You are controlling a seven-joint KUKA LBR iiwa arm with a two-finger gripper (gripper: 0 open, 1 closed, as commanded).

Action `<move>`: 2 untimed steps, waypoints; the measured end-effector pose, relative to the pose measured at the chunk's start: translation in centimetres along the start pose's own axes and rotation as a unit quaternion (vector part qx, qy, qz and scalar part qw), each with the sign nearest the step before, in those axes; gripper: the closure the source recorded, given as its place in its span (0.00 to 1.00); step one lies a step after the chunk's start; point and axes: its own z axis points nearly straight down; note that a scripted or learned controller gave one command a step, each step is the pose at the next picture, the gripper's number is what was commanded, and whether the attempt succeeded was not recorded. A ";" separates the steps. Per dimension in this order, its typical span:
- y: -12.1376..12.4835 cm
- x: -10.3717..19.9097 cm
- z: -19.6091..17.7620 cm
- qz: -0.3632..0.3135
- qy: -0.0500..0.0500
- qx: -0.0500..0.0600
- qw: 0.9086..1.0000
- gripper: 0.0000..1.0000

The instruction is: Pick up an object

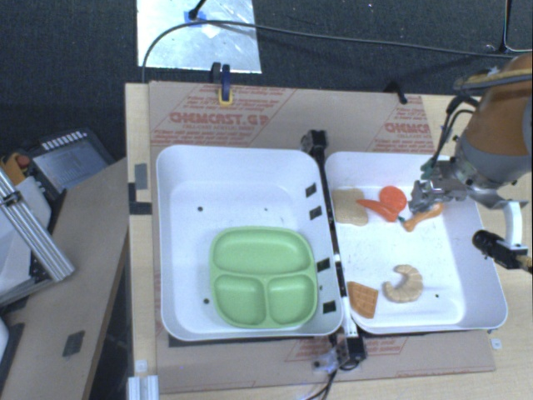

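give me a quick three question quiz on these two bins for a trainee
1. True or false: the green tray lies in the left bin.
2. Which item lies nearest the end effector? A) orange carrot B) curved croissant C) cracker
3. Fill in: the red toy lies in the ___ bin.

Key: 1 true; 2 A; 3 right.
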 end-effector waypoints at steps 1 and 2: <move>0.2 6.2 -1.2 0.000 0.000 -0.001 1.000 1.00; 0.6 12.2 -2.3 -0.001 0.000 -0.001 1.000 1.00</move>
